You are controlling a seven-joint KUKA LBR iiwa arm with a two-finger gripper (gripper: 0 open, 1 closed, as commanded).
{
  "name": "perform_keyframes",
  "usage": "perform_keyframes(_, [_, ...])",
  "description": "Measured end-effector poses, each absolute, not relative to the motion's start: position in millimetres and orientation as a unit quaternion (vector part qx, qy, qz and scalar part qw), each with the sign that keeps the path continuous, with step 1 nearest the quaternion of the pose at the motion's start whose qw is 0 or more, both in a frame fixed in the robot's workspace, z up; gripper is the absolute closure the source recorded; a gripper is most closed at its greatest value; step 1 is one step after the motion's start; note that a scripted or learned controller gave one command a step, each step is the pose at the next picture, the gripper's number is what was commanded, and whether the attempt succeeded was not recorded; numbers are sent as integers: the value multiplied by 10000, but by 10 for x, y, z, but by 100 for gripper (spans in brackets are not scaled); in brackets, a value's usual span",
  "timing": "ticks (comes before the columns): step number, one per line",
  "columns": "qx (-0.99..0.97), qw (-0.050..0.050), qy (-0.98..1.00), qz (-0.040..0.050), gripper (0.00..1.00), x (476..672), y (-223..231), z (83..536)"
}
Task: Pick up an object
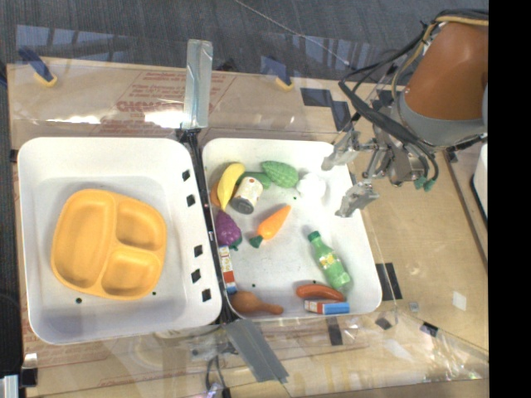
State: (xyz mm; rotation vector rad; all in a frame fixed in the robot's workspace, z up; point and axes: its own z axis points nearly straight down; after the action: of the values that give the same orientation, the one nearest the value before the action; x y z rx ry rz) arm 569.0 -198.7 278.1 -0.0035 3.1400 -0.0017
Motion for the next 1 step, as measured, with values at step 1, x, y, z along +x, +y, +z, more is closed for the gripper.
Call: perform_keyframes(1, [-45,-61,10000,22,0,5934,-1885,1391])
